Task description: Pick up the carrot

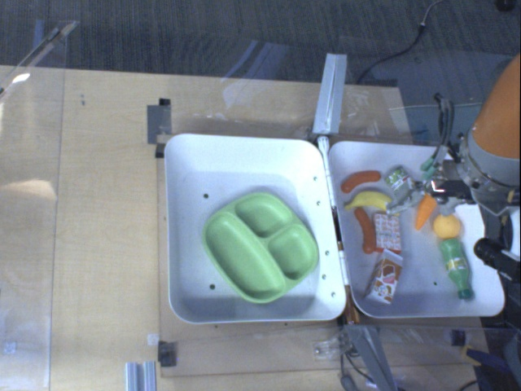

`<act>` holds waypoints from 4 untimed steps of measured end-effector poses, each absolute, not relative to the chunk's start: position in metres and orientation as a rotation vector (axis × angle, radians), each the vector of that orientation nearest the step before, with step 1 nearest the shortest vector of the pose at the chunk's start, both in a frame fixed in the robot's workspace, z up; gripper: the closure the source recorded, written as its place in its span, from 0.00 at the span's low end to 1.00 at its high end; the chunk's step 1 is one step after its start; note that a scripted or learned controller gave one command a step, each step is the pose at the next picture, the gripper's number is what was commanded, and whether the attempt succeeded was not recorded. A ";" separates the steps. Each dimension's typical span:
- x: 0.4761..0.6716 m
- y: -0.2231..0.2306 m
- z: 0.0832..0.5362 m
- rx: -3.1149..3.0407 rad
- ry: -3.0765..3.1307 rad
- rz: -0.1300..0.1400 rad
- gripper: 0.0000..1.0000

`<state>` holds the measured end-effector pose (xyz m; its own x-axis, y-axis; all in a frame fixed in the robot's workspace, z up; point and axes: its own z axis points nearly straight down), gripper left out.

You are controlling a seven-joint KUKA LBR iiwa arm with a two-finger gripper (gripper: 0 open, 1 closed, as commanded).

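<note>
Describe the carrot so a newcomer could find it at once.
Look in the right bin, the one crowded with toy food, not the one with the green plate. Near its upper right, just below the gripper, lies the carrot. It is a small orange cone, tapering downward, unlike the round yellow-orange fruit beside it and the green bottle below.

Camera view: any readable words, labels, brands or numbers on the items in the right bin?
No text can be read.
Red and white carton: printed, too blurred.
Red and white packet: printed, too blurred.
Green plastic bottle: label too small.
Small green and white packet: too small.
</note>
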<state>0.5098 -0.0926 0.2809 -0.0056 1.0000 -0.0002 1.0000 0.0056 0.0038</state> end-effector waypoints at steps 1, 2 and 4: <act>0.573 -0.146 0.165 2.186 2.253 0.003 0.00; 0.588 -0.208 0.097 2.187 2.225 0.019 0.00; 0.635 -0.132 0.173 2.066 2.391 -0.018 1.00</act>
